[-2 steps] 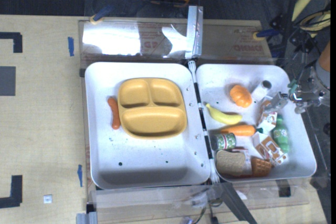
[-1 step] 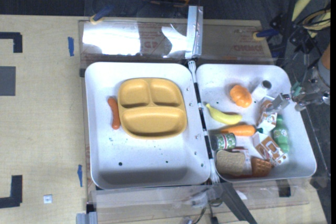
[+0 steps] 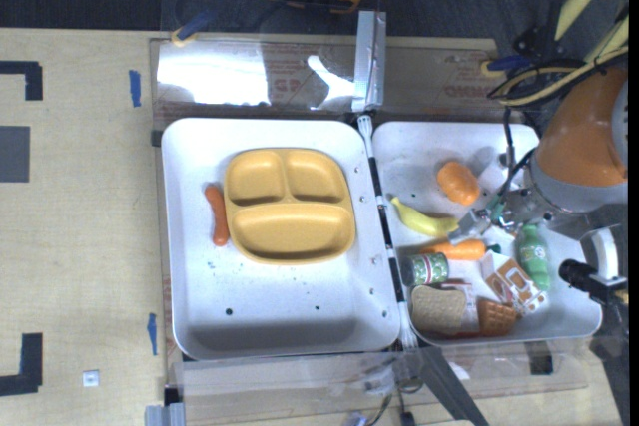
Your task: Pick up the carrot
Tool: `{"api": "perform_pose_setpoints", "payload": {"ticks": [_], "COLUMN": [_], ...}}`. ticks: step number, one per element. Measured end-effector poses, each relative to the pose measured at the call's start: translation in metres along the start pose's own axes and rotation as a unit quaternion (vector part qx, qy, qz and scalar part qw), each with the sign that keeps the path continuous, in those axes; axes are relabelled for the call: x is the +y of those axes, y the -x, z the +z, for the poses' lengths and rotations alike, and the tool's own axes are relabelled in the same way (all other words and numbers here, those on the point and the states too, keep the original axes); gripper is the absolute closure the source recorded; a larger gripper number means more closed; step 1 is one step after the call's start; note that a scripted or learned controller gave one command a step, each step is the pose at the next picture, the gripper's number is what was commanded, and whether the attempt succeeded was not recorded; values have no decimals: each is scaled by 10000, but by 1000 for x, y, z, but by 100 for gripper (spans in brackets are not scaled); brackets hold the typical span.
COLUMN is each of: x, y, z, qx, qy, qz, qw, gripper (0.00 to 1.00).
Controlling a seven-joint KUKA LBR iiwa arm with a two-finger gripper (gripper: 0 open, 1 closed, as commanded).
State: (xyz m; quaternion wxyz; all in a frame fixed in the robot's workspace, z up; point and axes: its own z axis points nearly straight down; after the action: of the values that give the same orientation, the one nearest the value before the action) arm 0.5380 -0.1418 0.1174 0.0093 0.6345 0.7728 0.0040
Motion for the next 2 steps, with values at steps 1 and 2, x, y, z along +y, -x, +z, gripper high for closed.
{"api": "perform_pose_setpoints", "payload": {"ticks": [1,2], "x": [-20,-45], "y": [0,-33], "z": [8,30], "qx": [-59,15], "qy": [128,-42], "qz": [-787,-1740], "qw": [9968,9847], "gripper": [0,0]}}
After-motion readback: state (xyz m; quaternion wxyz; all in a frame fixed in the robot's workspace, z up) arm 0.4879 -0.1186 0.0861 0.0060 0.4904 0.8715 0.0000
